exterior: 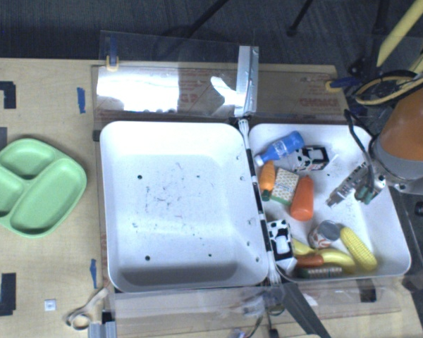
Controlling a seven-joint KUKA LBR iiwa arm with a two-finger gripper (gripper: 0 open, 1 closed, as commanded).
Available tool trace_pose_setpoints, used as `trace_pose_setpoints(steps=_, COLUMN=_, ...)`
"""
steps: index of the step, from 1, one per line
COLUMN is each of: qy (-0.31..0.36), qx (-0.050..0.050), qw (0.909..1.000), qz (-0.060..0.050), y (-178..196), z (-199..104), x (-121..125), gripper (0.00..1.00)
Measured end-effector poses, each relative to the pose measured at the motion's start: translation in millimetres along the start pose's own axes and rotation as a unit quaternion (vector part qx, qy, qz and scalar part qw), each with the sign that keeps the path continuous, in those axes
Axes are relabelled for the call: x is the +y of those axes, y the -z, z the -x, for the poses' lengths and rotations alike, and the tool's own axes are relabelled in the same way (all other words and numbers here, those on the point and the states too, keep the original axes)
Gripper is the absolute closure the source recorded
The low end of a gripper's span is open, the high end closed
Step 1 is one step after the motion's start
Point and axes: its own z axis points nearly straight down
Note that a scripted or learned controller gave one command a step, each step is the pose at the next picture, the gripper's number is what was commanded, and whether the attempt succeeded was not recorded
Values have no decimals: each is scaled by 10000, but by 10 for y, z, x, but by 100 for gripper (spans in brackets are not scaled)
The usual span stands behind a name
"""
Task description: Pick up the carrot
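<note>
On the wooden desk [42,83], we see the smooth orange plastic carrot [303,196] in the right white bin [395,238]. Just beside it hovers the end effector [347,189], state unclear; we judge approach underway, descent onto it next.

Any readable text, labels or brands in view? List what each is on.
None can be read.
Clear panel behind the bins: reddish print, too blurred.
Blue bottle: label too small.
Small tag on the bench: too small.
</note>
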Motion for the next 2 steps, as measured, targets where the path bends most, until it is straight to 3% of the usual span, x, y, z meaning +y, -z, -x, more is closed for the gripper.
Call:
trace_pose_setpoints(steps=1, qy=-87, qx=11, qw=10000, qz=-26, y=517, z=137, x=-713, gripper=100)
trace_pose_setpoints(steps=2, qy=-30, qx=7, qw=10000, qz=-19, y=835, z=514, x=-244, gripper=100)
